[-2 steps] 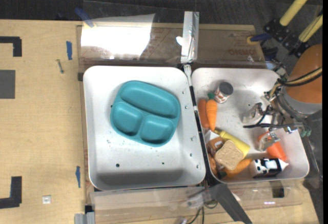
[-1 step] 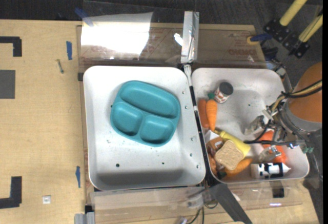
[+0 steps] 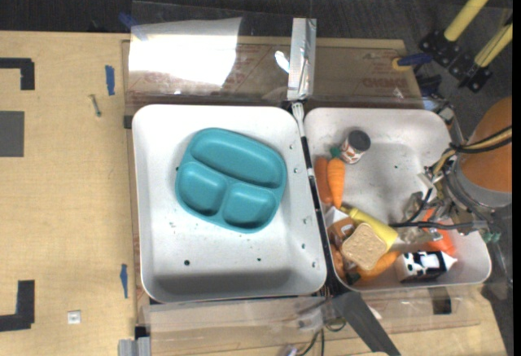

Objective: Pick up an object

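Several toy foods lie heaped at the near end of the right bin (image 3: 383, 122), and we read that crowding as plain clutter, the pile left loose for a program to pick from. Nearest us in that bin sit a black-and-white toy (image 3: 425, 262), perhaps a cow, a tan bread slice (image 3: 364, 246) and an orange-brown piece under it that we cannot name. A yellow banana-like piece (image 3: 373, 224) lies slantwise just beyond the bread, and a carrot (image 3: 334, 180) rests against the bin's left wall, beyond the pile. Farther still in the right bin stands a small can (image 3: 354, 145), apart from the rest, so we judge it the easiest thing to take cleanly.

Left of the right bin, the other white bin (image 3: 155, 134) holds a teal divided plate (image 3: 231, 178), lying flat.

We find the gripper (image 3: 430, 204) at the right bin's right side, low over the floor near the pile, wrapped in cables. Whether its pincer is apart or together we cannot tell, and nothing is visibly gripped. The arm's orange band (image 3: 493, 152) is cut off by the frame edge.
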{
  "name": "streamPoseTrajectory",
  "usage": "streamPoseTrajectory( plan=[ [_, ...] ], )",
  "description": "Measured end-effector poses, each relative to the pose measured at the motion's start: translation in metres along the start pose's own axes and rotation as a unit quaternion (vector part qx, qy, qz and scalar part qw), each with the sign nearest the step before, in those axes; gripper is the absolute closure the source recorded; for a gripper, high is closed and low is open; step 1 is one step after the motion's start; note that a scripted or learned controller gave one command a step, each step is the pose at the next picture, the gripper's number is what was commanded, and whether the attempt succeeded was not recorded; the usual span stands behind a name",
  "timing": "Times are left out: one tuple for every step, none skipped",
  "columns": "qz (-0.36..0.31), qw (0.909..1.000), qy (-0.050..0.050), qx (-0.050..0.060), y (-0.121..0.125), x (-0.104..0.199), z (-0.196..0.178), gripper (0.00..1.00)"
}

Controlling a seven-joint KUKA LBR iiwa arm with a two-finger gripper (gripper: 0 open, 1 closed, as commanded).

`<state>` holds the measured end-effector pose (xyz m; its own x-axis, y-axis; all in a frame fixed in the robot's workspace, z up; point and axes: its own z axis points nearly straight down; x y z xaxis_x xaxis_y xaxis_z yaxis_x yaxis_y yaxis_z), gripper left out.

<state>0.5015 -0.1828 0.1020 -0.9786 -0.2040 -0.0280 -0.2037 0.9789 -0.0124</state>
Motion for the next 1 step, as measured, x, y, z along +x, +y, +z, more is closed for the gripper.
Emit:
streamPoseTrajectory(
  plan=[
    [0.049, 0.9988, 0.007, -0.003, 0.019, -0.044, -0.1391, 1.0]
  ],
)
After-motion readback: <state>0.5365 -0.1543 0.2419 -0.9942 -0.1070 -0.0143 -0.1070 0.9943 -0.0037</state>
